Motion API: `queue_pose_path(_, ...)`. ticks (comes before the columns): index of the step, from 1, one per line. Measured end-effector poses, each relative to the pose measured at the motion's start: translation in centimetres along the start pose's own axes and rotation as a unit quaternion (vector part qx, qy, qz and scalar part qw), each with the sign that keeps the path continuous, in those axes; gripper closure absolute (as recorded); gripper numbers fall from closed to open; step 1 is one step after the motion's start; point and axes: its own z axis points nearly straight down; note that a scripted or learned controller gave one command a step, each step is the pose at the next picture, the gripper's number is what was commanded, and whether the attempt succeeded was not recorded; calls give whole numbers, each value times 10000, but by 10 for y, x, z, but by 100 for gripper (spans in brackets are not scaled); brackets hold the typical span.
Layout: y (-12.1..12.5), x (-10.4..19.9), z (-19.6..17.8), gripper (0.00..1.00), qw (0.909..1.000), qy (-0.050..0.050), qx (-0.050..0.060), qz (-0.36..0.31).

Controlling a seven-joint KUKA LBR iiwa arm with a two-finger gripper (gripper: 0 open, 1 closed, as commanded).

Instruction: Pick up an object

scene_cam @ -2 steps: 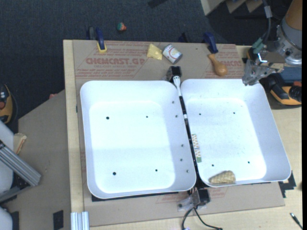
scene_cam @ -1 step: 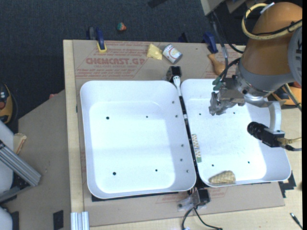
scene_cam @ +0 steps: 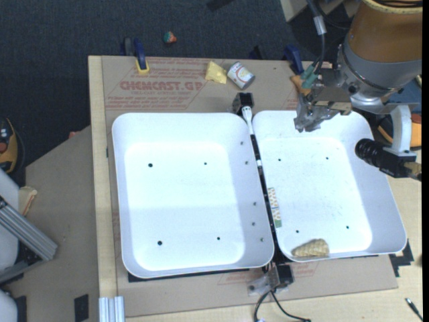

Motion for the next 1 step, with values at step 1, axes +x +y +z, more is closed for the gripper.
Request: queue_pose_path(1,-7,87,98,100,9999,-4,122,-7)
